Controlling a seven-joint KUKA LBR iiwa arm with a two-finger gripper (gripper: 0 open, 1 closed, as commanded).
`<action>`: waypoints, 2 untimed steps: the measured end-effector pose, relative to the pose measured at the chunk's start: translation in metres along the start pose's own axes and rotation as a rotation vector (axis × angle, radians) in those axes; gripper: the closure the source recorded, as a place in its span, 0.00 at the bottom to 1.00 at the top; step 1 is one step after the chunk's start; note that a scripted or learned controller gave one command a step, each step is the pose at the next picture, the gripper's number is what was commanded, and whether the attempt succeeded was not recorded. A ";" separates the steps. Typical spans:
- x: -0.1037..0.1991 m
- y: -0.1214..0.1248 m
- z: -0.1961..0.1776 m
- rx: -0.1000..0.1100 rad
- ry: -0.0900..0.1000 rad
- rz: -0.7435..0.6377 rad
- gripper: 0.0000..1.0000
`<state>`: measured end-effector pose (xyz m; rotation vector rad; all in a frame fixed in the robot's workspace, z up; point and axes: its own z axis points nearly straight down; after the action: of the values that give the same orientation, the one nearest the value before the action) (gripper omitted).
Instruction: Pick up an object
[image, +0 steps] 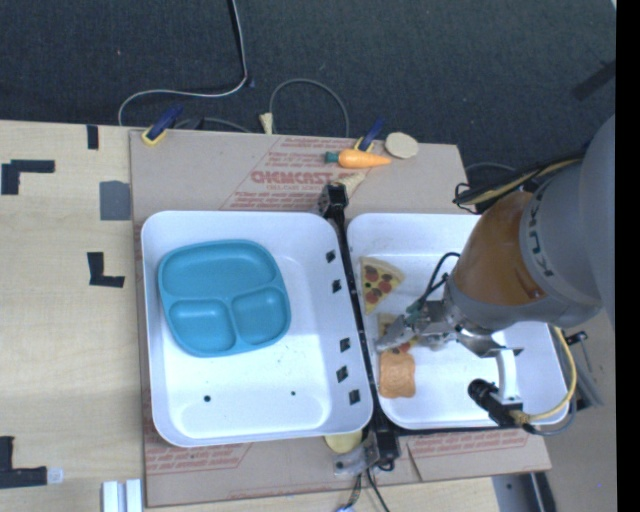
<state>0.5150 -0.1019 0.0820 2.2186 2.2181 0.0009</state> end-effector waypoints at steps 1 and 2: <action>0.007 -0.029 -0.005 -0.008 -0.001 -0.001 0.00; -0.007 0.020 -0.005 0.003 0.003 -0.001 0.00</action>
<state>0.5353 -0.1093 0.0866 2.2200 2.2223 0.0015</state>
